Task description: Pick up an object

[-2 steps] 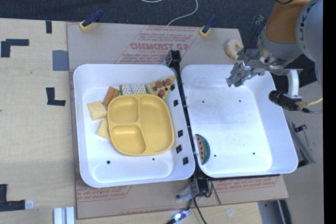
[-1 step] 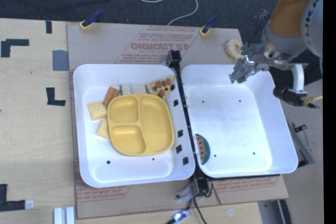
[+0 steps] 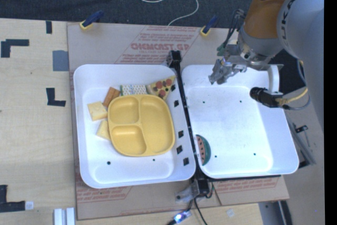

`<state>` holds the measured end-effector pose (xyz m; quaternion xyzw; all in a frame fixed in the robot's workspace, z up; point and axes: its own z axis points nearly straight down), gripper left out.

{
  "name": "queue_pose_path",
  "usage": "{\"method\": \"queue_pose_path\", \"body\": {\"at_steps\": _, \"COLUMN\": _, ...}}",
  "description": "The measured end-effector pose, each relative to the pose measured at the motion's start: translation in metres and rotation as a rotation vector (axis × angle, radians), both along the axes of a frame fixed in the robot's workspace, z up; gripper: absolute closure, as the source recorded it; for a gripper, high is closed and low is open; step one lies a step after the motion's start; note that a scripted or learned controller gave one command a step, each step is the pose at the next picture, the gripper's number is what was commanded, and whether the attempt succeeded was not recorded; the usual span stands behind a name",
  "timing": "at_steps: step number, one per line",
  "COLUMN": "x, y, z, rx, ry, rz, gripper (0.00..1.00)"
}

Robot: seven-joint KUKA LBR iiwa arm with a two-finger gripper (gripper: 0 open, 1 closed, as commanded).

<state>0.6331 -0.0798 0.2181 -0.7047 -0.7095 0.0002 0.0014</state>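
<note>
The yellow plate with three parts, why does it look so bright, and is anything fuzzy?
In the camera view, even overhead light makes the yellow three-compartment plastic plate bright, with soft shadows and no hard glare; the small food pieces behind it are too blurry to identify; the grey two-finger gripper over the right white bin looks slightly smeared.

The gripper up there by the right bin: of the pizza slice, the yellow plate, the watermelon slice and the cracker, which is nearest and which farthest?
From the gripper, hanging over the right bin's far left corner:
1. Pizza slice, at the left bin's far right.
2. Yellow plate, mid left bin, and watermelon slice, at the right bin's near left: too close to call.
3. Cracker, at the plate's left.
</note>
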Motion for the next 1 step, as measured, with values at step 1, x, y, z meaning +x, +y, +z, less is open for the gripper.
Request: {"method": "queue_pose_path", "body": {"at_steps": 1, "x": 0.0063, "y": 0.0515, "z": -0.0087, "rx": -0.001, "ry": 0.000, "rz": -0.001, "gripper": 1.00}}
